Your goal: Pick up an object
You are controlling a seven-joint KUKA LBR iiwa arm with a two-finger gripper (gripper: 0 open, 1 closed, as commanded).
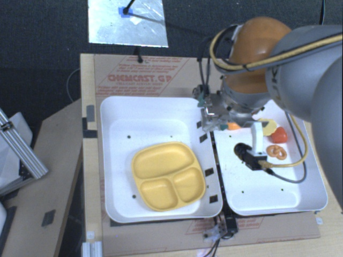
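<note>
My gripper (210, 120) hangs over the far left corner of the right bin (268, 199), close to the wall shared by the two bins. Just to its right a small orange piece (233, 126) lies on the bin floor, partly under the wrist. Further right in the same bin lie a pale yellow piece (269, 126), a red rounded thing (279, 136) and a brown pretzel-shaped thing (277, 152). Nothing shows in the gripper's grasp, and the bulky wrist hides the bin's far side.
A yellow plate with three compartments (169, 174) lies in the left bin (115, 143), towards its front. Cardboard with red print (142, 74) lies behind the bins, and a shiny square sheet (126, 15) beyond it.
</note>
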